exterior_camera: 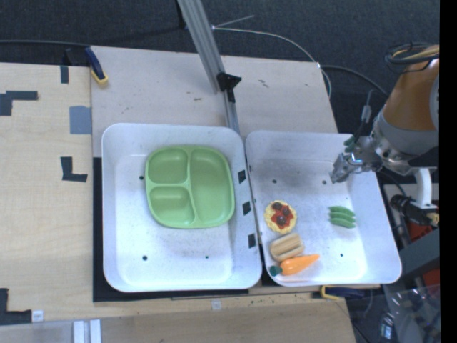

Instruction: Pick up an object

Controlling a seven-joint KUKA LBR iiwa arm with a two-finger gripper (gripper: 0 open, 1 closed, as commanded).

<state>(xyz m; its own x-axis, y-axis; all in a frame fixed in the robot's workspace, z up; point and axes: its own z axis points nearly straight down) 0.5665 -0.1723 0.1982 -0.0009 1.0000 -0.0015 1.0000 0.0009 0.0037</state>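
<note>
Toys lie in the right bin [371, 263], down at its near end. There is a little pizza [280, 216] with red and dark bits on top. Just below it sits a hot dog [286, 246], and an orange carrot [300, 264] lies right under that, close to the bin's front edge. A green pea pod [342, 216] rests by itself, off to the right of the pizza.

The left bin [121, 256] holds a green plate [190, 186] with three parts. Both bins sit side by side on the table [157, 91].

The gray arm [410, 113] with its orange band comes in from the right. Its jaws [341, 171] hang over the far right part of the right bin, above the pea pod and apart from it. The jaws are too blurry to tell if they are apart or together. Nothing can be seen between them.
</note>
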